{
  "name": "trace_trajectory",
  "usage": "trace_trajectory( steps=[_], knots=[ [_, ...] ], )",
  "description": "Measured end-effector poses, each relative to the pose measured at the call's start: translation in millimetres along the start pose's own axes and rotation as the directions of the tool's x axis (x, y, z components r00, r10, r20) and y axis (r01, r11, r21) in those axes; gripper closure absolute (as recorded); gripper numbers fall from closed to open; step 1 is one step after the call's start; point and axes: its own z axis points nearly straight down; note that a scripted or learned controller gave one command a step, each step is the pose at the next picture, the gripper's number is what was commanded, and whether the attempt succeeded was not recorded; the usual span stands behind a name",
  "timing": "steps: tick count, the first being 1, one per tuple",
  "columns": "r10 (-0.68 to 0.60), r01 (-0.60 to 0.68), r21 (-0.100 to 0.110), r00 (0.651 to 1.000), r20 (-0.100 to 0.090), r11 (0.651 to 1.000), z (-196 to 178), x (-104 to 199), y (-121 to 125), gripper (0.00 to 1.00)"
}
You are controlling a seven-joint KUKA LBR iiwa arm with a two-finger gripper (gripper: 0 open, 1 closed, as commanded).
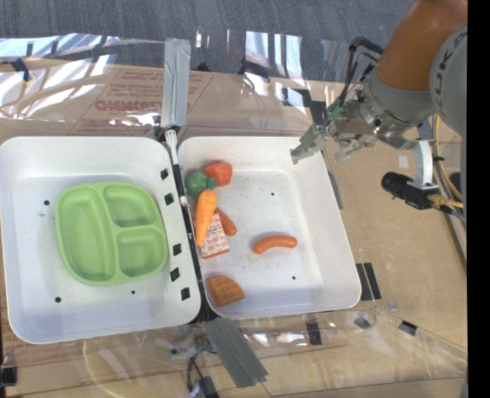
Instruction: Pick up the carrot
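Two shallow white bins sit side by side on the bench; the arm enters from the right, with its gripper (311, 145) poised over the upper right corner of the right bin (327, 247). Its two fingers stand slightly apart with nothing between them, so the hand is open and empty. The carrot (205, 214), orange with a green top, lies well to the gripper's left and below it, close against the divider between the bins, its length running roughly top to bottom of the view. Crowding it are a small red carton (214, 239) touching its lower end, a green piece (196, 182) and a red-orange fruit (219, 172) just above it, and a small orange stick (227, 225) beside the carton. Farther from the carrot and nearer the gripper lies a sausage (274, 244); a brown wedge of bread (225, 289) rests near the bin's lower wall. The left bin (21, 222) holds a green divided tray (112, 232), well beyond the carrot from the hand.

The step in hand appears to be the approach. A sound pick would likely carry the gripper across to the carrot's mid-length, turn the fingers to close across its narrow width, and descend vertically. The chief risks are striking the bin wall or catching the carton.
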Motion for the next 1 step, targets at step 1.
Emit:
trace_trajectory(
  steps=[1],
  knots=[
    [0.084, -0.084, 0.003, 0.996, -0.001, 0.996, 156.7, 56.0, 25.4, 0.00]
  ],
)
